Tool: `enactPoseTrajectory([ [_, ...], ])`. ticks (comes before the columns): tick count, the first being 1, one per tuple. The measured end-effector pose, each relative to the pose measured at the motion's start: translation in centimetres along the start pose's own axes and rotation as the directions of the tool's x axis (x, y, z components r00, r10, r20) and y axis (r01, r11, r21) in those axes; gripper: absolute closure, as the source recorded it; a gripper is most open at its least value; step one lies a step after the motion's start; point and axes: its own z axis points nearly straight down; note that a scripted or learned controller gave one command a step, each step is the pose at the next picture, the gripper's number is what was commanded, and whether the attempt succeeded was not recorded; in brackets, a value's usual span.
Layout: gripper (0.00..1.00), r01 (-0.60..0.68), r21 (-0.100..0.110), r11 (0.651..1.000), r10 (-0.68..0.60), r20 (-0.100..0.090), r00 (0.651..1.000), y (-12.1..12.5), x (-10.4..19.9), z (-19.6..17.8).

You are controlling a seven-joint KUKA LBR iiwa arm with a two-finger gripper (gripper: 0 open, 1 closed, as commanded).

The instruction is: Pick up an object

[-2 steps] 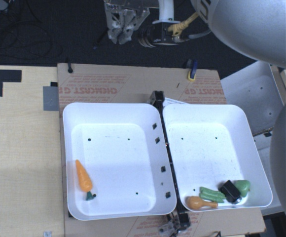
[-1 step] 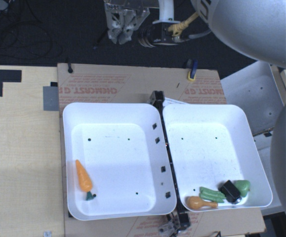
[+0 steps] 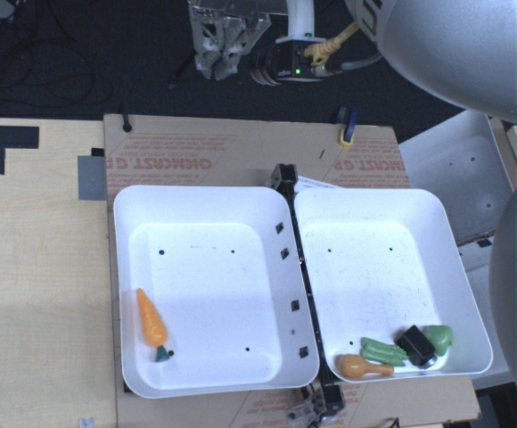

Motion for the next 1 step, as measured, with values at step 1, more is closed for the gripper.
enactPoseTrajectory([
  [1,1.0,0.0,0.0,1.0,0.0,0.0,1.0,0.0,0.0,0.0],
])
